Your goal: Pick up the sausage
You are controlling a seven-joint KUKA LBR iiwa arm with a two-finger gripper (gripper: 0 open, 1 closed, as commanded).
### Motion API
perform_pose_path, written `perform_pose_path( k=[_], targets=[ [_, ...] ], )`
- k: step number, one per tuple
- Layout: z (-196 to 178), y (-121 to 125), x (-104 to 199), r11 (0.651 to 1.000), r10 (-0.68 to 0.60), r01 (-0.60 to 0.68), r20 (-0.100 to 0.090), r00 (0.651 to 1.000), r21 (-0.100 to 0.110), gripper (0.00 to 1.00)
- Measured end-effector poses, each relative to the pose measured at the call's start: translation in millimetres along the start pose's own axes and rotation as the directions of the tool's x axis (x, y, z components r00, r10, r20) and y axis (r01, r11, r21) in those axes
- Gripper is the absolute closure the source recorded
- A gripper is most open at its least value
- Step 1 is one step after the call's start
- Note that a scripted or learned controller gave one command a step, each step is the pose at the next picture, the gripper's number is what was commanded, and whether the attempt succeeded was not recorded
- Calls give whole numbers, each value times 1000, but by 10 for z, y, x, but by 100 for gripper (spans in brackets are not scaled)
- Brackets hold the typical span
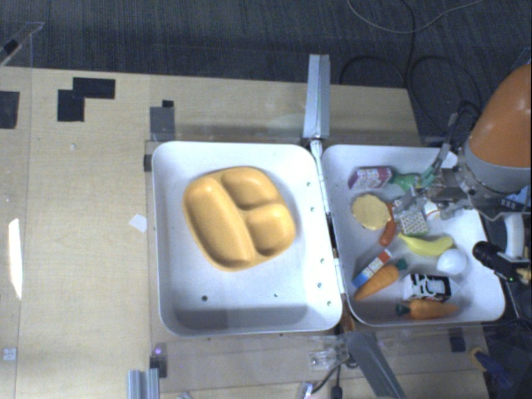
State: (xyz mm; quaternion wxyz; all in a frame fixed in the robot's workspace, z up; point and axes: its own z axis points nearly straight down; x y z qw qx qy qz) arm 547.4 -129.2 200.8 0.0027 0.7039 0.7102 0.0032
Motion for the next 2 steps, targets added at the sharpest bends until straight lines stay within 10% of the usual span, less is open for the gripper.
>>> perform_pose_path(
  k=[1, 2],
  targets=[
    [939, 510, 7, 1000, -10, 10, 5, 1000, -22, 0],
    [966, 496, -242, 996, -85, 85, -11, 996, -29, 0]
  ],
)
